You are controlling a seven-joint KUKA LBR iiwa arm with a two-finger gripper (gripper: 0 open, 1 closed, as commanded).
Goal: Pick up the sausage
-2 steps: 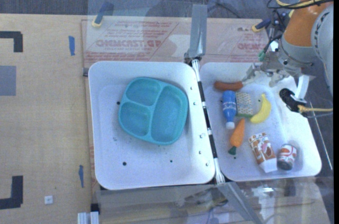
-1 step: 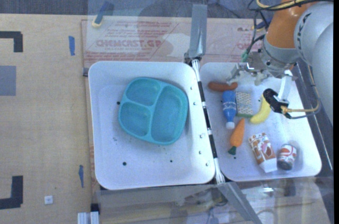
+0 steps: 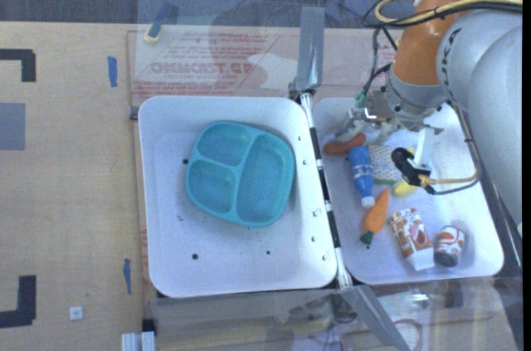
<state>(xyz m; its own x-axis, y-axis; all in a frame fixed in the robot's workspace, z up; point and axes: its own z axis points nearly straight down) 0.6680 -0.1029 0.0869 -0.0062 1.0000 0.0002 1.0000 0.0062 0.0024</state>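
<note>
The front rim of the left bin (image 3: 241,288) lies closest to the camera, at the bottom of the view. This shallow white bin holds one thing, a teal divided plate (image 3: 241,173), which sits flat near the bin's middle and a little toward the far side. It has three compartments.

Across the divider, the right bin (image 3: 489,262) holds several things. The sausage (image 3: 344,145), reddish brown, lies on its side in the far left part of this bin, close to the divider and angled slightly up toward the right. Just nearer the camera, a blue bottle (image 3: 362,173) with a white cap lies on its side beside the sausage. An orange carrot (image 3: 377,212) lies below the bottle, its dark tip pointing to the front. Right of the carrot is a red and white patterned carton (image 3: 408,235), and beside it, near the front right corner, a small can (image 3: 449,246). A small yellow object (image 3: 404,188) lies between the bottle and the carton.

The gripper (image 3: 366,119) hangs over the far part of the right bin, right above the sausage's right end. Whether it is open or closed, or touching the sausage, cannot be told from here. Nothing is visibly held. The grey arm (image 3: 489,75) with its orange band (image 3: 423,42) comes in from the right.
</note>
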